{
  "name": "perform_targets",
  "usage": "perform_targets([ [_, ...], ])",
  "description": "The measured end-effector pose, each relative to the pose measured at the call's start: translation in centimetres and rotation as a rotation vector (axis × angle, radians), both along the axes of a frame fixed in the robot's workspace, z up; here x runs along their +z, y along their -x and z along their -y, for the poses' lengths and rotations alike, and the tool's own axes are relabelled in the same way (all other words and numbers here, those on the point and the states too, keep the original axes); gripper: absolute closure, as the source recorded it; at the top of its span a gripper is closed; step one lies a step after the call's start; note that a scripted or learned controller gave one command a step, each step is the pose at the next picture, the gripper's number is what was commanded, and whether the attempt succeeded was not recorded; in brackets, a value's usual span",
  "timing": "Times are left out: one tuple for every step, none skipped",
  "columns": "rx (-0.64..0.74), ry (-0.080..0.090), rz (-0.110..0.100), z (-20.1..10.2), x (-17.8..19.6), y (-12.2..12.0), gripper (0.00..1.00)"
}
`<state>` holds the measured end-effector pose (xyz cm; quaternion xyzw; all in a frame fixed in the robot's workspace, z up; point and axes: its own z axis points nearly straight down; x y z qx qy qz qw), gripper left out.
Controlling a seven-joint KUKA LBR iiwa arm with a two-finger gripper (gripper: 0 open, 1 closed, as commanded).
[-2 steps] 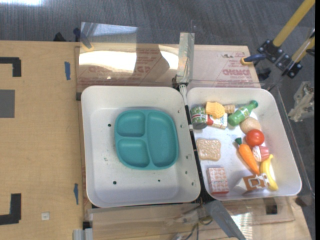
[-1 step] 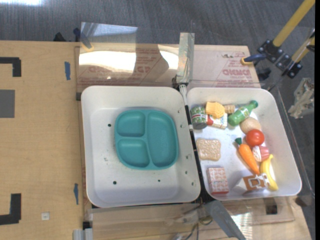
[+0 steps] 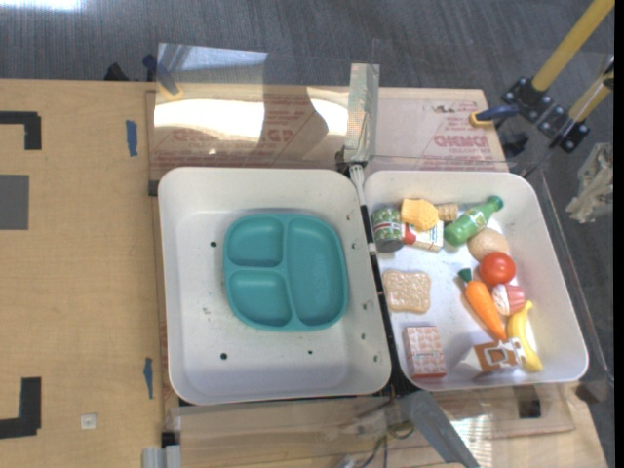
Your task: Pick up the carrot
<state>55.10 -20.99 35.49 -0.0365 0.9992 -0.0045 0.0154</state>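
The orange carrot (image 3: 482,306) with a green top lies in the right bin (image 3: 556,261), pointing toward the front right. A red tomato (image 3: 497,267) sits just behind it and a yellow banana (image 3: 526,337) lies at its right side.
The left bin (image 3: 185,261) holds a teal divided plate (image 3: 287,270). The right bin also holds a green bottle (image 3: 471,222), a can (image 3: 387,228), a cheese wedge (image 3: 420,212), a toast slice (image 3: 407,291), a pink wafer block (image 3: 424,350) and an orange carton (image 3: 496,357). Yellow stand legs (image 3: 575,37) rise at the back right.
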Motion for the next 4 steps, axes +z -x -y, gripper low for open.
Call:
perform_targets([
  [-0.087, -0.012, -0.033, 0.5, -18.3, 4.7, 1.0],
  [0.01, -0.002, -0.015, -1.0, -1.1, 4.0, 1.0],
  [0.191, 0.0, -0.019, 1.3, 9.3, -4.2, 1.0],
  [0.488, -0.004, -0.032, 0.1, -9.9, -3.8, 1.0],
])
